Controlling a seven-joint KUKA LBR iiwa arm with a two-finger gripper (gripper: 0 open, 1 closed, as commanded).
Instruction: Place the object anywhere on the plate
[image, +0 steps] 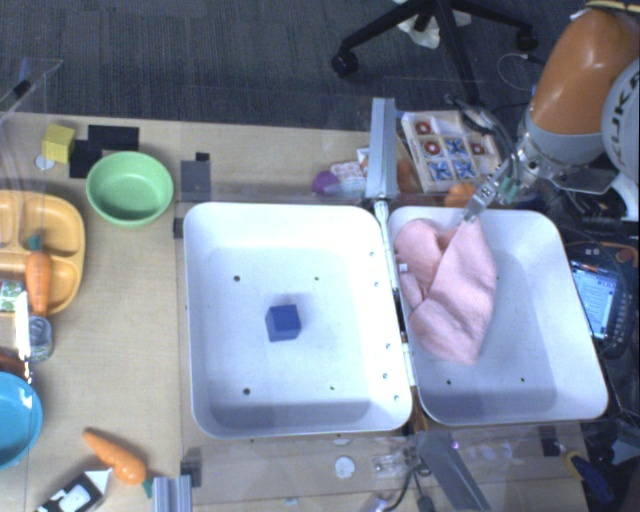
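tool (478, 208) pinching pink cloth (450, 290) corner; fingertips blurred | blue cube (284, 321) left bin (215, 400)

A small blue cube (284, 321) sits flat in the left bin (220, 400), near its middle.

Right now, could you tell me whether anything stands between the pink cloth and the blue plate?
Yes. The pink cloth lies in the right bin, with the gripper at its raised corner. The blue plate sits far left in the view, so the left bin with its blue cube lies between.
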